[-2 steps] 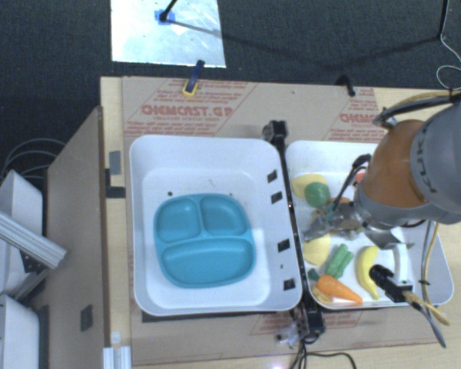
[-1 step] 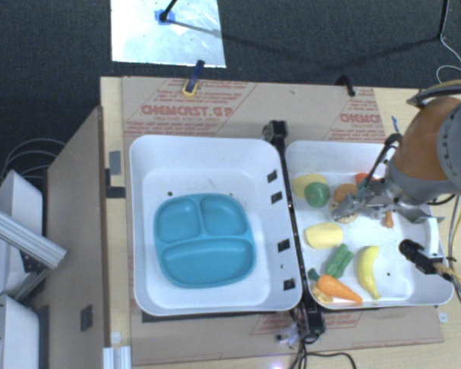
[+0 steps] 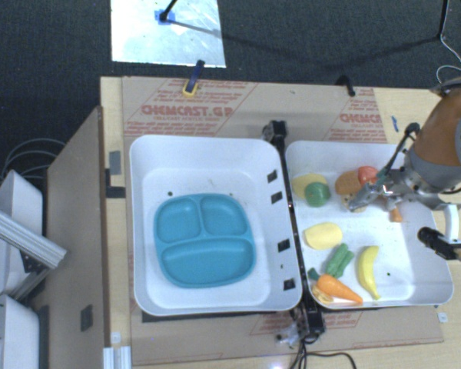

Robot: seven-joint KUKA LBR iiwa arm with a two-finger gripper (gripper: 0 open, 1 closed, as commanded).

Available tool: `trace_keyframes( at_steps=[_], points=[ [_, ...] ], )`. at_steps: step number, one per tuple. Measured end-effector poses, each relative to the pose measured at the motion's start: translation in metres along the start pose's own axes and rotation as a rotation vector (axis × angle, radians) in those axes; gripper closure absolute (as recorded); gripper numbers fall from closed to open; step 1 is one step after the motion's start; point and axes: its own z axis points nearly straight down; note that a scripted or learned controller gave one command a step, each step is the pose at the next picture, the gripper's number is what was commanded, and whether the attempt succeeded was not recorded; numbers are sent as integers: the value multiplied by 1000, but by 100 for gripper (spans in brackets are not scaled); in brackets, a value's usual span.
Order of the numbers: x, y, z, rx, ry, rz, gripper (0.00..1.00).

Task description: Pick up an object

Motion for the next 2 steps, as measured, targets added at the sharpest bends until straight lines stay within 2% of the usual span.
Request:
trace_keyframes(
  at_steps=[1,2],
  points=[
    [2,49,2,55,13,1,0],
    [-3,58,-13,-12,-17,-3,100]
  ],
)
